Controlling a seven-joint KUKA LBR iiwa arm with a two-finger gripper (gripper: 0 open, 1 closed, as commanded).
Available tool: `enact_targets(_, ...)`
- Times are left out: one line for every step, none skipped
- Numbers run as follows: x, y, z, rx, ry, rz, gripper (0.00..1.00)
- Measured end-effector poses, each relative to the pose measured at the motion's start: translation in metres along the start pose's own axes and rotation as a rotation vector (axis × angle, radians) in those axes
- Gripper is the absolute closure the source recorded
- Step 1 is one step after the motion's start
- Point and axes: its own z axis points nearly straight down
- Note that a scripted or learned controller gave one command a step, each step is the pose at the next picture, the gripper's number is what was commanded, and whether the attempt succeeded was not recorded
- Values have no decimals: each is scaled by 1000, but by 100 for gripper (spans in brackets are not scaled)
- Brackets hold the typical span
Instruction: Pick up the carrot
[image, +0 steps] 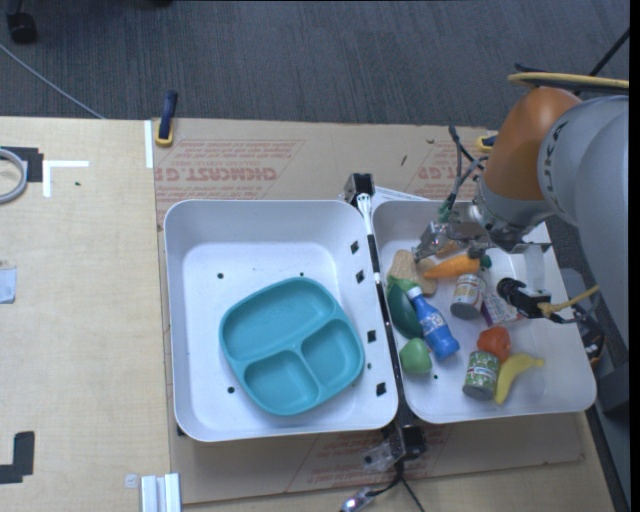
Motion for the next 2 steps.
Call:
enact_targets(-1,2,1,4,5,0,0)
enact_targets(-2,1,-6,11,6,1,100)
